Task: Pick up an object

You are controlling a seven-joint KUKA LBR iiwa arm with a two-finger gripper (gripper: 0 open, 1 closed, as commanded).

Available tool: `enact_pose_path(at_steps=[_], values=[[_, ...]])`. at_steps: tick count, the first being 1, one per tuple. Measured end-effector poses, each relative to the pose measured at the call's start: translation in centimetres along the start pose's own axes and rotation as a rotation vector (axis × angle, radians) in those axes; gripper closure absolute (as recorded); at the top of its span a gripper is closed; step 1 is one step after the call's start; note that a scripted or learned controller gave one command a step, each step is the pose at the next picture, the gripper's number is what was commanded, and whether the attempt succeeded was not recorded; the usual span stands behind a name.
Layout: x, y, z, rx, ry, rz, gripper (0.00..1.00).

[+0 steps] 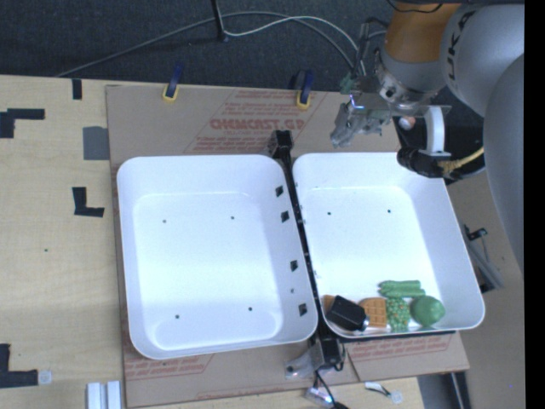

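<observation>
Hand [356,124] sits at upper right of the frame, above the far rim of the right bin [375,228] and well apart from the objects. Fingers appear slightly parted; nothing is between them.

Candidate objects lie clustered in the lower right of the frame, against the near wall of the right bin: a black block [347,313], an orange piece [373,312], a green textured piece [397,312], a green elongated piece [400,289] and a green round item [427,310]. Several touch or sit just beside one another.

Left bin [204,254] carries no listed item.

Assessment: all look like small, light toy pieces, probably rigid plastic or foam, not fragile. The round item may roll or slip. The black block offers flatter sides and seems the safer hold, taken across its short width, though the wall crowds the approach.
</observation>
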State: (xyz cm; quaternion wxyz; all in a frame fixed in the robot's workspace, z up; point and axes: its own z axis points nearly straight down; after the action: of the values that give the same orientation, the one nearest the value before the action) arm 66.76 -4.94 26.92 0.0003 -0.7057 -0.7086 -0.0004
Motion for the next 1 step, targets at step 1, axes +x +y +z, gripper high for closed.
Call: enact_pose_path(at_steps=[1], values=[[5.45,-0.50,2.09,0.002,0.000,0.000,1.00]])
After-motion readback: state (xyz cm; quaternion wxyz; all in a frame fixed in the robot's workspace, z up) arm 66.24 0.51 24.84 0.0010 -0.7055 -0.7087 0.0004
